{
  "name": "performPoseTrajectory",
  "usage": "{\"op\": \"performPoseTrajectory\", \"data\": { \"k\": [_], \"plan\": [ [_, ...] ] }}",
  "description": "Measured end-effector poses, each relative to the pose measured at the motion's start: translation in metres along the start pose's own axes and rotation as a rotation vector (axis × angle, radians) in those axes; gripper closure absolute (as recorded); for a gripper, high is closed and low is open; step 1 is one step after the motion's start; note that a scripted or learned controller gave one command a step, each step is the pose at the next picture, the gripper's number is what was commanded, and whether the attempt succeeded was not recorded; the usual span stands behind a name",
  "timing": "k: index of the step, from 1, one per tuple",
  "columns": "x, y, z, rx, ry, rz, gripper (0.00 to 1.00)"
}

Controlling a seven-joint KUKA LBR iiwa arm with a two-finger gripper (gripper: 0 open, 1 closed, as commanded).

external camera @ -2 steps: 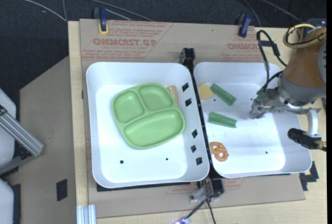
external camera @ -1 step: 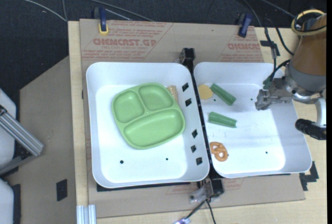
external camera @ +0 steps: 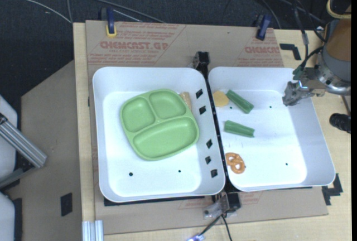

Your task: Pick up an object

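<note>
At the right edge of the frame, the arm point(external camera: 339, 53) comes in, its orange band showing just above the grey wrist, and it bends down toward the upper right corner of the right bin point(external camera: 312, 145). The gripper point(external camera: 292, 95) hangs over that bin's right rim area, pointing left and down, metal parts glinting. Whether it is spread or pressed together, I cannot tell from this angle; nothing shows between its tips.

Down in the right bin, the pickings sit well to the left of the gripper. One green stick point(external camera: 240, 101) lies at a slant near the upper left of the bin, with a yellow round piece point(external camera: 221, 99) just beside it on the left. A second green stick point(external camera: 239, 129) lies below, nearly level across. Lower still, by the bin's left wall, there's a pretzel point(external camera: 236, 163), orange-brown and looped.

Over in the left bin point(external camera: 111, 173), a green divided plate point(external camera: 159, 124) takes the middle, three compartments, tilted a little in the frame. A small tan item point(external camera: 185, 100) peeks out at its upper right edge; too small to name.

Now the writing: the brown board point(external camera: 139, 39) under the bins carries red print. At upper left it reads "CHEMCAST GP", with a smaller line below that's too fine to read. The same print repeats at upper right, partly covered by the right bin. Blue clamps point(external camera: 111, 22) pin the board's top edge.
</note>
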State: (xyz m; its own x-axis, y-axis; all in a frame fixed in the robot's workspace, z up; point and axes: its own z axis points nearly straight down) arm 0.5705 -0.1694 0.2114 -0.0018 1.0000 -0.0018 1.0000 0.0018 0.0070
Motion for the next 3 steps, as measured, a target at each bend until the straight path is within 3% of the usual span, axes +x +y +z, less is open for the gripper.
{"op": "performPoseTrajectory", "data": {
  "k": [1,3],
  "plan": [
    [0.0,0.001,-0.027,0.003,0.001,0.0,1.0],
    [0.111,0.022,-0.018,0.005,0.004,-0.005,1.0]
  ]
}}
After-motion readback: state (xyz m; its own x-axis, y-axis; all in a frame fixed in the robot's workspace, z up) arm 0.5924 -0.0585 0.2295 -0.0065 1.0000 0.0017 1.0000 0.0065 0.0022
